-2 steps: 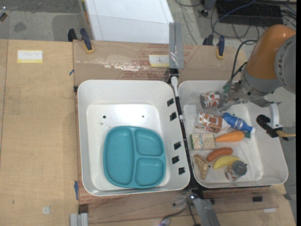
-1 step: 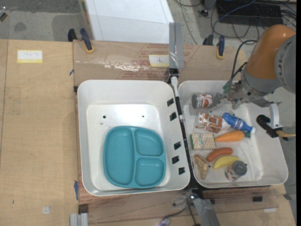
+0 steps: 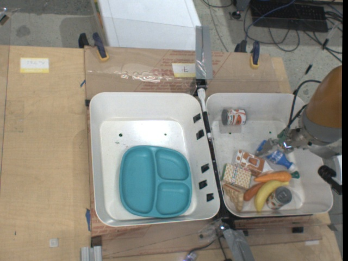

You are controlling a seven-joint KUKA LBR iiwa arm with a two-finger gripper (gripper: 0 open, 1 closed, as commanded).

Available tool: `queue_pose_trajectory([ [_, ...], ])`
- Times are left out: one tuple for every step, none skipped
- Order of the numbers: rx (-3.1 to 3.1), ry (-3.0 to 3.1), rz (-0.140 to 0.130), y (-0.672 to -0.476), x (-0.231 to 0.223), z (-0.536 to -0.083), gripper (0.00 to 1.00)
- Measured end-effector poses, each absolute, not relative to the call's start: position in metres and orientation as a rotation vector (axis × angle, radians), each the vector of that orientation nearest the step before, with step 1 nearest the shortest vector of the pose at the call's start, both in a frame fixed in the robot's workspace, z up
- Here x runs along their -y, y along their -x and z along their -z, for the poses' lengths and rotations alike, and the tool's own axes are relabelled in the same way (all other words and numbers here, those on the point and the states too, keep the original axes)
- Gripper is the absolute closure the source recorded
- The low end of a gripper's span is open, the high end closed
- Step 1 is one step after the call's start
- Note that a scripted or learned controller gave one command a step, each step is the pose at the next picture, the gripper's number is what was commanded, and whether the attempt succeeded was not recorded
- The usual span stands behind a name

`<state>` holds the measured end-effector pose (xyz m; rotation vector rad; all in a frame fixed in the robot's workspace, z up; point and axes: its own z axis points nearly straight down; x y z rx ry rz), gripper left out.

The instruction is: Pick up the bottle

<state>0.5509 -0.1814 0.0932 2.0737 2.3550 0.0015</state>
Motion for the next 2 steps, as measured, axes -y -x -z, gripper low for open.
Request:
queue_pose_trajectory([
  [-2.345,-2.079,-0.005,-0.551,0.184,-0.104,1.00],
  [-2.145,-2.294,-0.001,-0.536,0.129,-0.147,1.00],
])
